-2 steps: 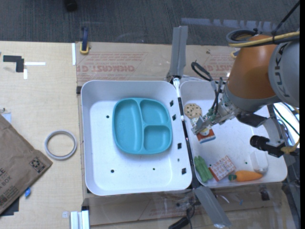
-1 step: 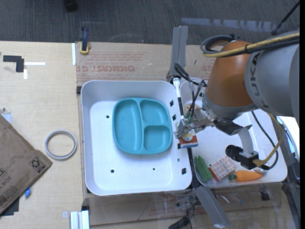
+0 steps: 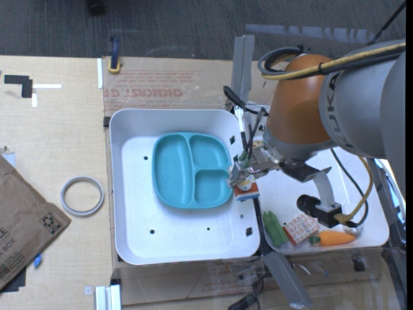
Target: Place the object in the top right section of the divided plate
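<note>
One small object (image 3: 245, 187), orange and white with a blue edge, sits at the gripper (image 3: 241, 174), on the dividing rim between the two white bins and just beside the lower right corner of the blue divided plate (image 3: 192, 170). It reads as a small boxy item, possibly a toy food block; judged light and stiff, probably smooth-sided, so slippage is the main handling concern rather than breakage. A grip across its two opposite flat sides, near the middle, appears the soundest hold. Whether the fingers are apart or closed on it cannot be told: the wrist hardware covers them, and the object shows below the tip rather than plainly between them, so no hold is confirmed. The arm (image 3: 335, 102) reaches in from the right edge of the desk, its orange band above the wrist, the wrist pitched down and leftward over the inner wall of the right bin (image 3: 371, 228). The plate lies flat near the middle of the left bin (image 3: 129, 192), its two smaller sections toward the arm; the top right section (image 3: 208, 152) is bare. A green item (image 3: 272, 226), a patterned packet (image 3: 300, 227) and a carrot (image 3: 335, 238) lie along the near edge of the right bin, well clear of the gripper. A tape ring (image 3: 82, 195) rests on the desk left of the bins.
</note>
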Tool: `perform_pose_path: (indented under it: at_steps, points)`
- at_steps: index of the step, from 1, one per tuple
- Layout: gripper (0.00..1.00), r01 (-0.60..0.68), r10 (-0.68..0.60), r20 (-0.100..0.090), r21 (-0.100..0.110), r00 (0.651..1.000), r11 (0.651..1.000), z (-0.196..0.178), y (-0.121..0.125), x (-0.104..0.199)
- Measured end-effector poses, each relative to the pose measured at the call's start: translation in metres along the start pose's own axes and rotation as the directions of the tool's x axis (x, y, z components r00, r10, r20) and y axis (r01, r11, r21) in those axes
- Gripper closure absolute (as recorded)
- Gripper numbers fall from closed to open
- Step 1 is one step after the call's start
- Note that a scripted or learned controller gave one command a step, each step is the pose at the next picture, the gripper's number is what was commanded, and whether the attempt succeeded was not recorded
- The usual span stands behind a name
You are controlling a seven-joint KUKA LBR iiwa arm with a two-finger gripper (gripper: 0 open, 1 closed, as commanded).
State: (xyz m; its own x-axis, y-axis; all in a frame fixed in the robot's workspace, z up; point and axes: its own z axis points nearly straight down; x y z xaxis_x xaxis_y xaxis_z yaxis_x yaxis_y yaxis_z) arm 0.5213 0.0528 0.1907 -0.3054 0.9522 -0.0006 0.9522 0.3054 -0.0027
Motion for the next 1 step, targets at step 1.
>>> perform_pose_path:
  at_steps: [1]
  points:
    - [0.0, -0.001, 0.001, 0.0, 0.0, 1.0, 1.0, -0.0001, 0.0, -0.0002]
